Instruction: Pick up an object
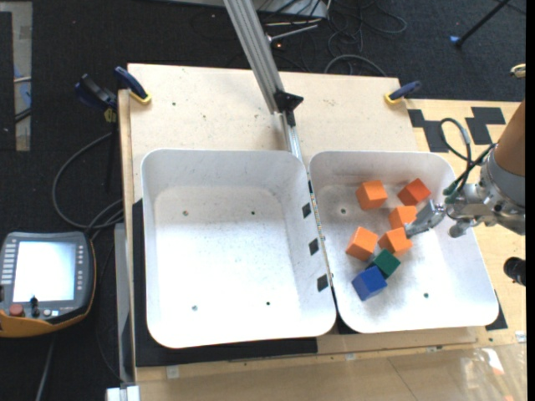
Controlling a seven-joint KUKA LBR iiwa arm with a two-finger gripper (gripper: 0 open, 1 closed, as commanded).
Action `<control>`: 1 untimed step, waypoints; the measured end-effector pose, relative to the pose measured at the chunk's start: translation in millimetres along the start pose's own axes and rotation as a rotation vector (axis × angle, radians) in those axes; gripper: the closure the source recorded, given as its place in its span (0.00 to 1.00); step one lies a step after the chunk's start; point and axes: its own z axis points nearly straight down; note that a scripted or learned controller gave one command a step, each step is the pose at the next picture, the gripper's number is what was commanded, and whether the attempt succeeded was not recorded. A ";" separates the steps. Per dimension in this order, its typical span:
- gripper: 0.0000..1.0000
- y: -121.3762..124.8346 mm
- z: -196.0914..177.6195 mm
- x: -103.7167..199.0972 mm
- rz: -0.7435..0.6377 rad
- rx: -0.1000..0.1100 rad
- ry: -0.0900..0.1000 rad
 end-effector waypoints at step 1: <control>0.00 13.0 39.9 -32.1 0.002 0.004 -0.001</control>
